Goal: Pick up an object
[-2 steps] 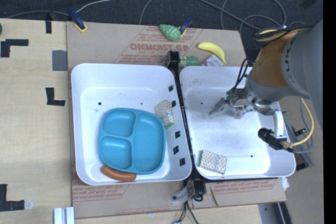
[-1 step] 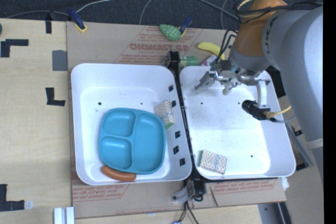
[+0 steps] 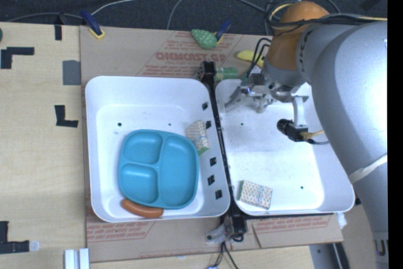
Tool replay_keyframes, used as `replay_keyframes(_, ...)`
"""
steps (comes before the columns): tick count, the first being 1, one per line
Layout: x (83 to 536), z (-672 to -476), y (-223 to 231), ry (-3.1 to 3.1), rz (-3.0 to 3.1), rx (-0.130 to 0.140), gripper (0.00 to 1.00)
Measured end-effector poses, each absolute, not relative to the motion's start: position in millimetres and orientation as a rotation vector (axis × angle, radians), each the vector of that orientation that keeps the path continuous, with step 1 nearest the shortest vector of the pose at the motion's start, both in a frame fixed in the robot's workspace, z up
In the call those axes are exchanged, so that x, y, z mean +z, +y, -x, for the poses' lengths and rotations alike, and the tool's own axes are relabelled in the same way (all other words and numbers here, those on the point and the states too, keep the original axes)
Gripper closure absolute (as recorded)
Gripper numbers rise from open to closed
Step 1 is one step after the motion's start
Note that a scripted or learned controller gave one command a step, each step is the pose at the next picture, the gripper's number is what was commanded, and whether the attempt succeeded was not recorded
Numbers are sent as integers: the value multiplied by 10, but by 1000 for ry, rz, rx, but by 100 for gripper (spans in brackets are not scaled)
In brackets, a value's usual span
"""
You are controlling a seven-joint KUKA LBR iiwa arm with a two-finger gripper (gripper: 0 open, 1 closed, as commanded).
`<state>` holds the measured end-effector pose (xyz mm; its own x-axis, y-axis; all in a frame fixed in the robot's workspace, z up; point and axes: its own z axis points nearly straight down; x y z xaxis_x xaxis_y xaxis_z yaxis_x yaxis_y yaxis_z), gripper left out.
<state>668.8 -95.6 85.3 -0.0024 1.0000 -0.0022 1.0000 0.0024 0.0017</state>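
Observation:
My gripper [image 3: 247, 99] hangs over the far left corner of the right bin [image 3: 315, 198], open, with nothing between its fingers. A small patterned box [image 3: 255, 194] lies at the near left of that bin, well in front of the gripper. In the left bin [image 3: 104, 110] a blue divided plate [image 3: 157, 168] takes up the middle. An orange sausage [image 3: 141, 209] lies along the plate's near edge. A small patterned packet [image 3: 198, 133] leans by that bin's right wall, past the plate's far right corner.
A black divider with clips [image 3: 214, 135] runs between the bins. Behind the bins on the cardboard lie a green object [image 3: 204, 38] and a yellow one [image 3: 247, 55]. The arm's grey body [image 3: 352, 91] covers the right bin's right side. Cables trail at the back.

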Motion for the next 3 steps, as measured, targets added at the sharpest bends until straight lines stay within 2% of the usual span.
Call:
replay_keyframes(1,1056,-6311,-1451,2221,-2221,-4,0)
replay_keyframes(2,860,-6300,-1080,2221,-2218,-1,0)
replay_keyframes(3,852,-6689,-951,2222,-2218,1,0)
